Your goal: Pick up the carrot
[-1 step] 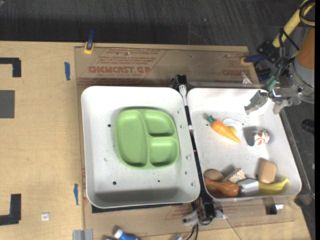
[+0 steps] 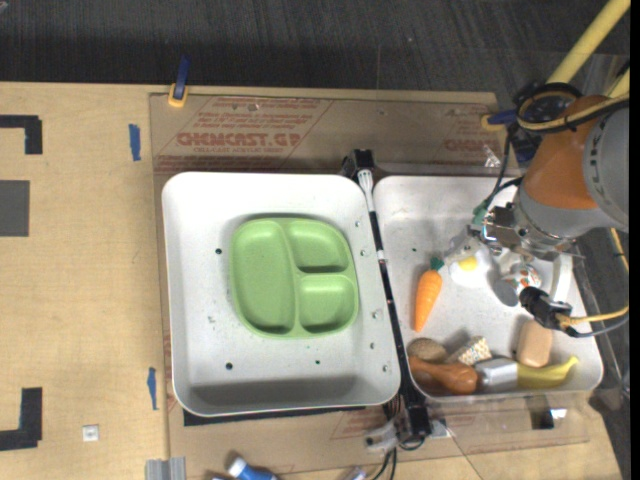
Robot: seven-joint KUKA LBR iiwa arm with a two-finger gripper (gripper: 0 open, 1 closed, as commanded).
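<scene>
Brown cardboard bench, dark floor beyond — carrot (image 2: pixel 428 297) in the right bin (image 2: pixel 400 208); pincer (image 2: pixel 508 268) state unclear.

Two white bins (image 2: pixel 190 268) – one green plate (image 2: pixel 295 273), one carrot (image 2: pixel 427 298)

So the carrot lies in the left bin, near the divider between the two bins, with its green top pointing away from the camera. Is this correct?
Not quite: the bin is wrong. The camera view shows the carrot in the right bin, near the divider between the two bins, its green top pointing away from the camera. The left bin holds a green sectioned plate.
</scene>
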